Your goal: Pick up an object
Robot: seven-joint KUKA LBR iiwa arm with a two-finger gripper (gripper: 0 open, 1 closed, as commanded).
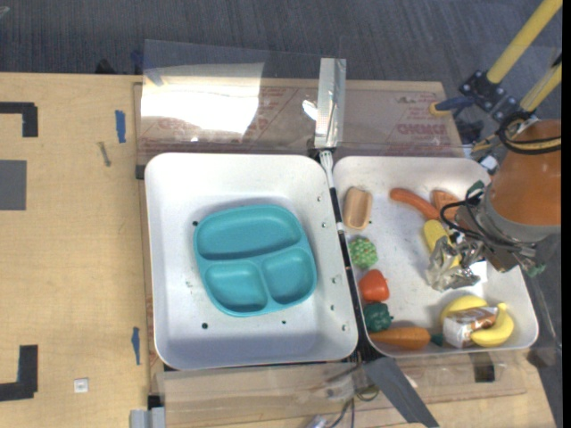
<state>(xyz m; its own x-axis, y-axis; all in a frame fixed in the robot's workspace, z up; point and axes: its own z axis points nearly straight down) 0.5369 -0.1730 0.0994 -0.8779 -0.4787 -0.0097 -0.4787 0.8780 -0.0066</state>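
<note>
Right bin: gripper low over its right half, under the arm by its right wall. Cannot tell whether clenched or released; no object seen in its grasp. Yellow piece near the bin's middle, just beside the gripper. Sausage near the bin's far wall. Bun, broccoli and red pepper in a line along its left wall. Carrot by its near wall, bananas in its near right corner. Just left of the bin, left bin with a teal tray.
</note>
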